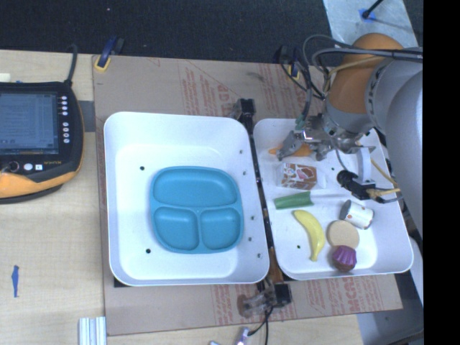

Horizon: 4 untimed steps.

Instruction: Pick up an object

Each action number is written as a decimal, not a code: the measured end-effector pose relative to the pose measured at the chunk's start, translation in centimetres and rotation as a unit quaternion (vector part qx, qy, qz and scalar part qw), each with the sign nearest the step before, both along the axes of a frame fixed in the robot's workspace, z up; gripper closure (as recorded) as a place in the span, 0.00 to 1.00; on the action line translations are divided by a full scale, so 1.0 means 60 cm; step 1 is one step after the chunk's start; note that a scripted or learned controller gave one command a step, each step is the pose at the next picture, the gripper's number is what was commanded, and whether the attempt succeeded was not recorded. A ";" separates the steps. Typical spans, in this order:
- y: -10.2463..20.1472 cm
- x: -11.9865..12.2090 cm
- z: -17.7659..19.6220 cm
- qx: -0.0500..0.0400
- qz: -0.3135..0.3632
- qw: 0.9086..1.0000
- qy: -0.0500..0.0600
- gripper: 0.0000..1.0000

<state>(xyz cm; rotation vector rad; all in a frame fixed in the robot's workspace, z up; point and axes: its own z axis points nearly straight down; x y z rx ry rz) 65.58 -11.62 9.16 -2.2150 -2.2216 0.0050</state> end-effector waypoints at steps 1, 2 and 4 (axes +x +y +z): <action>-0.020 -0.083 0.000 -0.001 0.001 1.000 -0.001 0.00; 0.010 0.001 0.001 0.000 0.000 1.000 -0.001 0.00; -0.006 -0.111 0.000 -0.001 0.001 1.000 -0.001 0.00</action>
